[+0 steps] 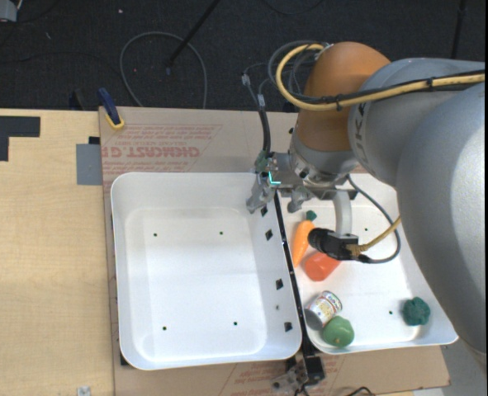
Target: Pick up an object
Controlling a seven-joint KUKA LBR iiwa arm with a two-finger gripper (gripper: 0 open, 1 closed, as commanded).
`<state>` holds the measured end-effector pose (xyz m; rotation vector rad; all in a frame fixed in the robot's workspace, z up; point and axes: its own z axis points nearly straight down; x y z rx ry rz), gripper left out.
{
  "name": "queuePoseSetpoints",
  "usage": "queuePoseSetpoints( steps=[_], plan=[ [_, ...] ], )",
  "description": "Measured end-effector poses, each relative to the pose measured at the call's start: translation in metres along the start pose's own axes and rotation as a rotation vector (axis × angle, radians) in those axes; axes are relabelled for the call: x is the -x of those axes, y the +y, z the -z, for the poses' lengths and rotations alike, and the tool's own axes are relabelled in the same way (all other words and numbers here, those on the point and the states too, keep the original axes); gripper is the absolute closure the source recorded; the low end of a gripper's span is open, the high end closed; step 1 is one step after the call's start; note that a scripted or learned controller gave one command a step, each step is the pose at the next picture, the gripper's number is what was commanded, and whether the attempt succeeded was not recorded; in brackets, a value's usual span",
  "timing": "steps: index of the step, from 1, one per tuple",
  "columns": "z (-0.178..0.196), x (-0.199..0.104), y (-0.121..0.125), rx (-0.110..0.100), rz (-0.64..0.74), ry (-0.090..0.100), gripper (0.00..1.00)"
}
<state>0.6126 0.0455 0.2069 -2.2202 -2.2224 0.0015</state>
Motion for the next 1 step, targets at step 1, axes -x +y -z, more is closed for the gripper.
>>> queuePoseSetpoints(
  steps=[1],
  plan=[
    [0.0100, 0.0001, 0.0000, 0.000, 0.000, 0.000, 1.00]
  ],
)
